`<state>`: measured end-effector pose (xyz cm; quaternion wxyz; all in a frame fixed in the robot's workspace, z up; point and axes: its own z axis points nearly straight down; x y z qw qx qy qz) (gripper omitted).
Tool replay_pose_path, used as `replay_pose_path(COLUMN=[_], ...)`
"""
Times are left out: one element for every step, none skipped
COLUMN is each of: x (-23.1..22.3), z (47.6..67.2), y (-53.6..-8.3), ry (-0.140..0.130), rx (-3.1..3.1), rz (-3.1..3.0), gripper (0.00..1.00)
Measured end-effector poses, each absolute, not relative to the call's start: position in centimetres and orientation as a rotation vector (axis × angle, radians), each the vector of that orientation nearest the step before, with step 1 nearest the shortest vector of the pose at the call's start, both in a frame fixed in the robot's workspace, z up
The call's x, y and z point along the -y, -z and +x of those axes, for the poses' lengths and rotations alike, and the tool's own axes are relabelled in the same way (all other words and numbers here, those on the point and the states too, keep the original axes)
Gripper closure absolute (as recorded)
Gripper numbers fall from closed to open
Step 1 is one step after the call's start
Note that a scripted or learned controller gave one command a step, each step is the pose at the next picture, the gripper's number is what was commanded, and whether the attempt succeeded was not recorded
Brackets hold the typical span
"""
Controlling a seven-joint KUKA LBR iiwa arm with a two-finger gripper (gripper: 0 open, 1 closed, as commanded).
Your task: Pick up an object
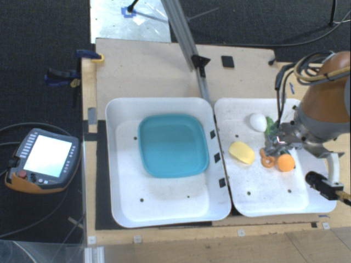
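End effector [272,147] low in right bin [258,201], grip state unclear, beside orange ball [286,163], yellow object [242,152], white egg [258,121]

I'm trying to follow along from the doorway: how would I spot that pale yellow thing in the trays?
Look at the right-hand white bin, the one without the teal plate. Near its left side, about halfway up, lies the yellow object, a smooth rounded lump. The white ball sits above it and the orange ball to its right by the claw; it alone is pale yellow and oblong.
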<state>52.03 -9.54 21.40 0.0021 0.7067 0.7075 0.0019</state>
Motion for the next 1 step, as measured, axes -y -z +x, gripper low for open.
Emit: replay_pose_path(x=[9.12], z=[52.08], y=[-25.68], ry=[-0.005], rx=[-2.22], rz=[2.218], gripper=[1.0])
